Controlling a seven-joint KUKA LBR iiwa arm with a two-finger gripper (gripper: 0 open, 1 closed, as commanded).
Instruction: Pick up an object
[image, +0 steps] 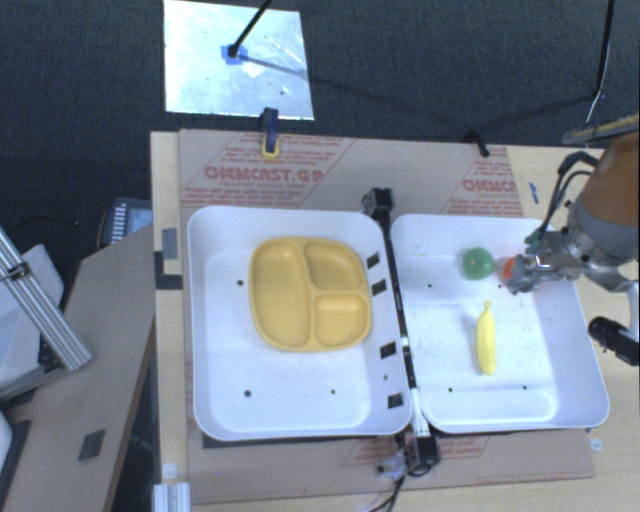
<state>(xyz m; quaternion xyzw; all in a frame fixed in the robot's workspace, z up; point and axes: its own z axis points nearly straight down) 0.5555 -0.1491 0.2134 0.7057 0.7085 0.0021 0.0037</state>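
Camera view looks down at a slant on the desk (330, 160), which carries two shallow white bins side by side. The left bin (215, 400) holds a yellow divided plate (308, 293) with three compartments, lying flat near the middle. The right bin (560, 400) holds a yellow banana (486, 340), lying roughly lengthwise toward the near edge, and a small green ball (478, 263) toward the far side, well apart from the banana.

The arm (612, 215) comes in from the right edge, its grey body and orange band showing above the wrist, bent so that the wrist points leftward and down over the far right part of the right bin. The tool (524, 272) sits low over the bin floor just beside the green ball, on the ball's right. A small orange-red thing (508, 267) shows at the tool's tip, between the tool and the ball; whether it is a separate object or part of the tool cannot be told. Whether the tool is apart or together cannot be told either, as its tip is small and blurred

A shiny metal sheet (238, 58) lies on the dark floor beyond the desk, and a yellow clamp (270, 135) grips the far edge of the desk
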